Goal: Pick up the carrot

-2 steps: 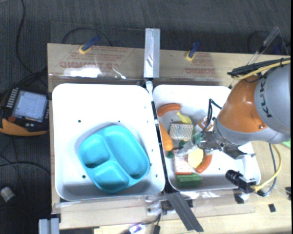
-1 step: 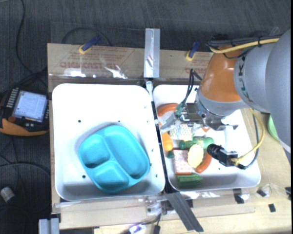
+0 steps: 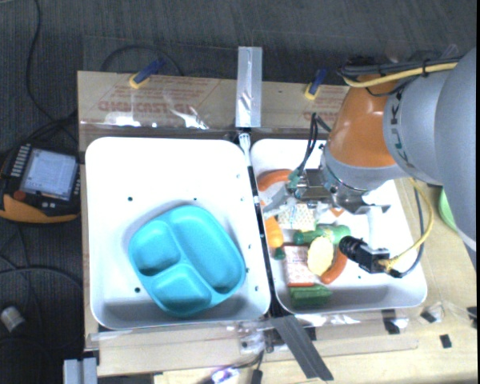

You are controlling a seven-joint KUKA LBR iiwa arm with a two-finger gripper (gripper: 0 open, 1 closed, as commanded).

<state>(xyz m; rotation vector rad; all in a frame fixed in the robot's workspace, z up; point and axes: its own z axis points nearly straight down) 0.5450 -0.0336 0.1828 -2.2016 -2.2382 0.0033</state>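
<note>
So, carrot [image 3: 272, 232]: my best guess is the short orange piece hard against the left wall of the right bin [image 3: 412, 293], at about 9 o'clock in that bin, with a green bit at its 6 o'clock end.
Gripper [image 3: 302, 194]: over the right bin, the carrot sitting at its 7 o'clock, close but apart.
Grip: can't tell if it's open or closed, the wrist hides it, and nothing visibly held.
Arm: comes in from 3 o'clock and covers the bin's upper right part.
Clutter near the carrot: a pale speckled packet [image 3: 298, 214] at its 2 o'clock, right under the gripper; a red box [image 3: 298, 272] at its 5 o'clock.
More clutter: a green item [image 3: 328, 233], a yellow piece [image 3: 320, 254] and a red-orange piece [image 3: 334, 270] bunched at 3 to 4 o'clock from the carrot; a dark green piece [image 3: 310, 293] at the bin's 6 o'clock edge.
Lookalike: another orange piece [image 3: 272, 178] at 12 o'clock from the carrot, near the bin's top left corner.
Left bin [image 3: 104, 162]: holds a blue divided tray [image 3: 188, 254], tilted, toward 6 o'clock.
</note>
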